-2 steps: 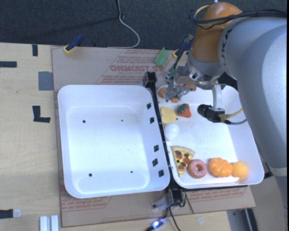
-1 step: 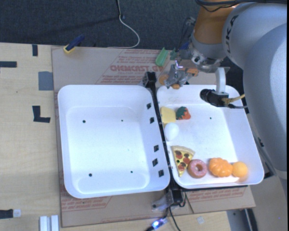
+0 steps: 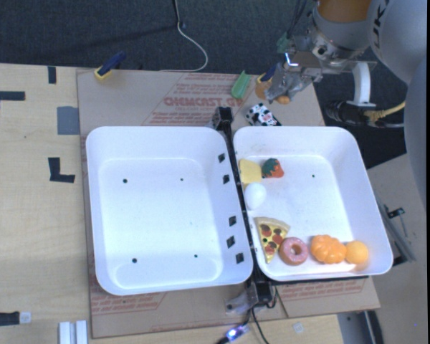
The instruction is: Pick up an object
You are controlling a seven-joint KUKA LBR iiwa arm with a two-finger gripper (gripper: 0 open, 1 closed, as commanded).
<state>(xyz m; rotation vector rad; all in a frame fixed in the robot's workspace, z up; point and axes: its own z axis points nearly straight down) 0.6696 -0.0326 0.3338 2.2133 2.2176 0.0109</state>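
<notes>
Both bins (image 3: pixel 158 149) look like smooth, slightly glossy white plastic. They sit on a sheet of matt brown cardboard (image 3: pixel 165 102) printed in red, over a pale wood-grain bench (image 3: pixel 29 213). The donut (image 3: pixel 294 251), pizza slice (image 3: pixel 271 235) and orange (image 3: pixel 356 253) have a shiny plastic look. The arm (image 3: pixel 387 6) is smooth grey with a glossy orange band.

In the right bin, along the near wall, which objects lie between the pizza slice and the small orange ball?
In the camera view, two things lie between the pizza slice and the orange ball: a pink donut beside the pizza, then a lumpy orange toy next to the ball.
</notes>
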